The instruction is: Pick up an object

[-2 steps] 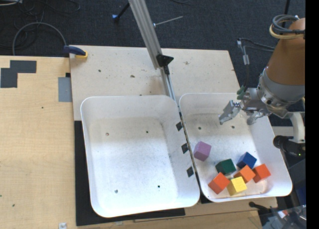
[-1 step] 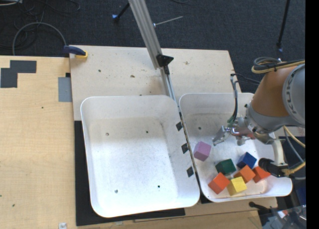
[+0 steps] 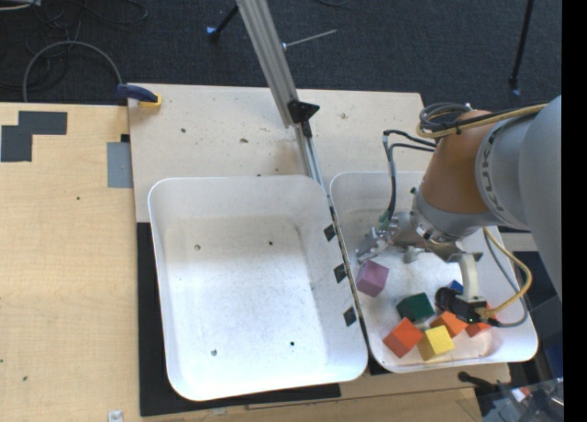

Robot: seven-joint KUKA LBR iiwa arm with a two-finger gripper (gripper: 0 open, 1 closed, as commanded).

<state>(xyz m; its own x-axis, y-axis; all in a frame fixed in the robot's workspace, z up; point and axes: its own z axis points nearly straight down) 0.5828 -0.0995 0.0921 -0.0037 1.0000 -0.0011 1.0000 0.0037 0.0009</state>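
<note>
The left bin [image 3: 183, 218] adjoins the right bin [image 3: 353, 195]. There, a purple block [image 3: 372, 278] lies tilted, no clear long axis, just below the gripper [image 3: 383, 238]; its opening cannot be told. Green [image 3: 415, 306], orange [image 3: 402, 337] and yellow [image 3: 436, 341] blocks cluster nearby.

Two shallow white bins sit side by side on the surface: the left bin [image 3: 183, 227] and the right bin [image 3: 514, 347]. The right bin holds one purple block [image 3: 371, 278], one green block [image 3: 415, 306], one yellow block [image 3: 437, 342] and two orange blocks, one large [image 3: 402, 338] and one smaller [image 3: 451, 323]. One blue piece [image 3: 456, 288] and one red piece [image 3: 478, 327] are partly hidden, so the count reaches at least seven.
</note>
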